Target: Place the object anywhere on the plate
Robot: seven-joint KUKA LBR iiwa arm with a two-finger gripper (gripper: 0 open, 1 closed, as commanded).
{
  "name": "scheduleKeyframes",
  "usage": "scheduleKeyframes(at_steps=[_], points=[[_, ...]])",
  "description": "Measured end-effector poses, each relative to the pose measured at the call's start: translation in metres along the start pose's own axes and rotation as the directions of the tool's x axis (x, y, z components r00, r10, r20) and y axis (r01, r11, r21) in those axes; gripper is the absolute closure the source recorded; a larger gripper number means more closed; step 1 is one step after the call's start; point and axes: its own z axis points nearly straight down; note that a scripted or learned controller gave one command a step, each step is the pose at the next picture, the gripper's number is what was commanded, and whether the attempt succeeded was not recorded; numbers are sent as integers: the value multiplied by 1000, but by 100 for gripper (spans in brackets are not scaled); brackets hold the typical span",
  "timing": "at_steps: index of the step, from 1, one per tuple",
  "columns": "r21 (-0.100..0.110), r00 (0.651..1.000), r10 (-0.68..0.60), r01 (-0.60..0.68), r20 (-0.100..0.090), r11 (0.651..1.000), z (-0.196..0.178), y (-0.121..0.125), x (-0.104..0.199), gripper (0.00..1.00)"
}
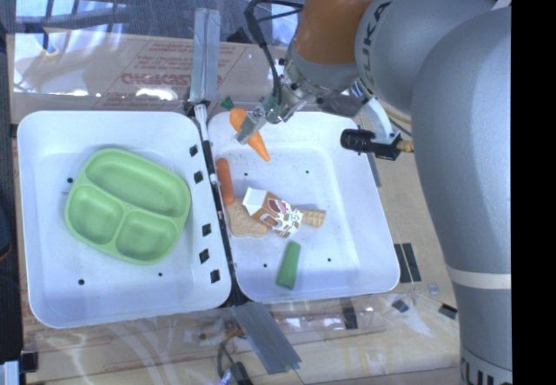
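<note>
- Toy carrot (248, 133): orange body, green top, lying at the back-left corner of the right bin (347, 201), its tip pointing toward that bin's middle.
- Gripper (266, 116): right over the carrot, touching or nearly so. The fingers close in on the carrot's upper part, and the carrot appears to sit between them; the view is small here, so the grip is not fully certain.
- Arm (434, 70): grey, with an orange band above the wrist, coming in over the right bin's back-right corner. Part of the "KUKA" lettering reads on the grey casing beside the band.
- Other contents, all placed relative to the right bin: an orange sausage-shaped piece (225, 181) along its left wall; a small printed carton (274, 213), white, brown and orange, near its middle, its print too small to read; a tan flat piece (246, 222) just left of the carton, touching it; a green block (289, 264) toward its front edge.
- Green plate (127, 203): three compartments, in the middle of the left bin (52, 288), which adjoins the right bin's left wall. Well apart from the carrot.
- Behind the bins: a clear sheet with red printing (156, 70), mirrored or blurred, not legible.
</note>
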Motion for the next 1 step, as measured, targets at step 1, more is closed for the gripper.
scheduleKeyframes(at_steps=[1], points=[[0,1000,0,0,0,1000,0,0,0,0]])
